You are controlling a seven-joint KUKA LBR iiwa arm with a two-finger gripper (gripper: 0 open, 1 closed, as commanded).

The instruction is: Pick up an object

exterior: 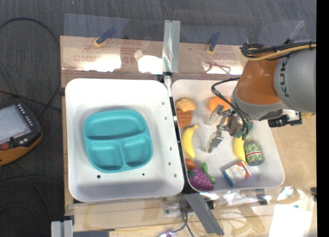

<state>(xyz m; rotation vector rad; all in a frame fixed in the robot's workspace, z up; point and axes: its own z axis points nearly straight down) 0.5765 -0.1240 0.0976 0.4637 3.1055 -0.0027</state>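
Two shallow white bins side by side on the desk (69,56). Left bin (77,97): one teal divided tray (118,139), three compartments, lying flat near the middle. Right bin (272,171): toy food scattered over the floor.

Arm (280,84) in from the right, grey with orange band above the wrist, positioned over the upper right part of the right bin. Hand (220,130) hanging over the middle of that bin, fingers pointing down and leftward. Fingers apart by a visible gap; nothing seen between them. Fingertips over bare white bin floor, between the two bananas.

Contents of right bin, as seen:
- Waffle cone piece (185,110), tan, upper left, close to the dividing wall.
- Orange piece (215,103), upper middle, partly covered by the wrist.
- Yellow banana (189,141), left of the hand, near but not touching it.
- Second yellow banana (239,148), right of the hand, partly under the wrist.
- Green and red can (253,153), just beside the second banana, on its right side.
- Small carton (236,173), red, white and blue, lower right, tilted.
- Purple grapes (201,179), lower left corner, with a small red and green item just above them, identity unclear.

Outside the bins: black and orange pendant with screen (15,130) on the dark floor at left, cable looping above it.
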